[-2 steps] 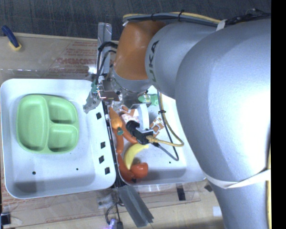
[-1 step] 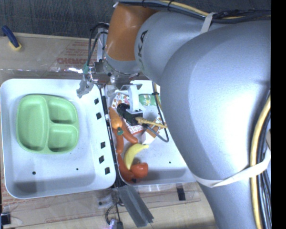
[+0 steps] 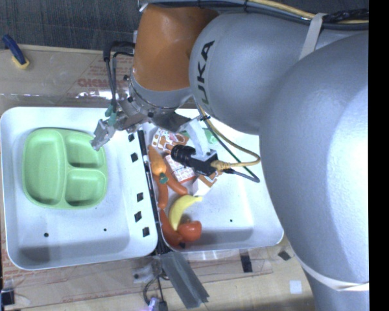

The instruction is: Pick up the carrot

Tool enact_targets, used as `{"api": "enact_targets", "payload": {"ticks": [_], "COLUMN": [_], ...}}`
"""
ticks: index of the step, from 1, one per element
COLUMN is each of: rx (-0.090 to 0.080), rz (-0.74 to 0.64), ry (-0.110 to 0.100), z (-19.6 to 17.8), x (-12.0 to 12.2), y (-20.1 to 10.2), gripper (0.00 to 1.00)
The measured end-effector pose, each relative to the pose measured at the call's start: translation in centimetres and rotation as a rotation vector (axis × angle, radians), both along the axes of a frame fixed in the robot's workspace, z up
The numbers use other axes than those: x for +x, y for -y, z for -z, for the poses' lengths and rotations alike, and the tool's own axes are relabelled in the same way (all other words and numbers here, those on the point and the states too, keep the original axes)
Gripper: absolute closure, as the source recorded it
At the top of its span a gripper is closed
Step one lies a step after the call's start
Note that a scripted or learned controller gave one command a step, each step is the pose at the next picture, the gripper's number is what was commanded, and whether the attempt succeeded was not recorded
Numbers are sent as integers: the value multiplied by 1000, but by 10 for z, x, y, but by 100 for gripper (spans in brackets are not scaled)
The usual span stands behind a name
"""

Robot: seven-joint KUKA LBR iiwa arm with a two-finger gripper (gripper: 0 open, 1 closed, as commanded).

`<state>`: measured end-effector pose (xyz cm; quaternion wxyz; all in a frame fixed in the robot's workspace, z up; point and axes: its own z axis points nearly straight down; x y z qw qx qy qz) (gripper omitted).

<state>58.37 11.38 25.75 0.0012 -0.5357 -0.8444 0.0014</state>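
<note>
Carrot (image 3: 161,173): orange, tapered, smooth, lying in the right bin (image 3: 262,229) against its left wall, long axis running roughly from far edge to near edge. Beside it a curved yellow banana (image 3: 179,210), a glossy red tomato-like piece (image 3: 189,230), a printed carton (image 3: 174,149) with unreadable print. Left bin (image 3: 65,248) holds a green plastic divided tray (image 3: 63,168). Pincer (image 3: 104,133) sits above the tray's far right corner; fingers apart or together, cannot tell. Arm (image 3: 266,76) casing reads "KUKA".

Black letters "KU" readable on grey arm (image 3: 246,63) casing.
</note>
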Motion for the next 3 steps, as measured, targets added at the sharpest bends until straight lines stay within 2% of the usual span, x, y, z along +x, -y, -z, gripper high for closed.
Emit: {"api": "enact_targets", "payload": {"ticks": [1,2,3], "rx": [1,0,1], "rz": [-405,-408,-230], "ry": [0,2,3], "z": [134,124,-9], "x": [5,6,-42], "y": [-45,-45,-90], "gripper": [0,100,100]}}
